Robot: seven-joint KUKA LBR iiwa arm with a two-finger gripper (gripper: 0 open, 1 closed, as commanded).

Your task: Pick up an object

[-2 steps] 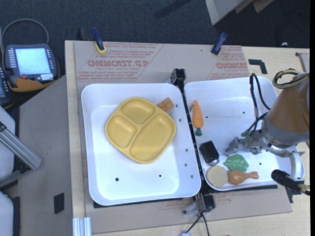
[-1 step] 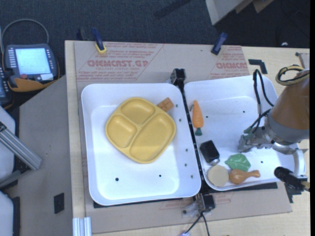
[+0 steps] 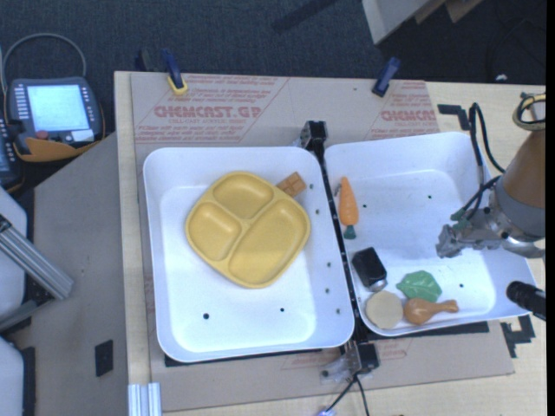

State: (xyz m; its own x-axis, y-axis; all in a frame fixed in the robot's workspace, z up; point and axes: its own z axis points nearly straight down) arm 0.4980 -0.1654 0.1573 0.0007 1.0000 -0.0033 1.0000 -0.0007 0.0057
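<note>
Four small items are lying in the right bin [image 3: 408,150]; the gripper [image 3: 453,242] is hovering just above the green piece [image 3: 420,283], finger state indeterminate. Crowded neighbours are risking a deflected, empty grasp.

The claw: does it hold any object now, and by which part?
Nothing is held. The claw hangs over bare floor of the right bin, apart from the green object.

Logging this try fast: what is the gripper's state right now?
Gripper: cannot be told whether open or closed; nothing visibly held. It sits over the right bin, above the green object.
</note>
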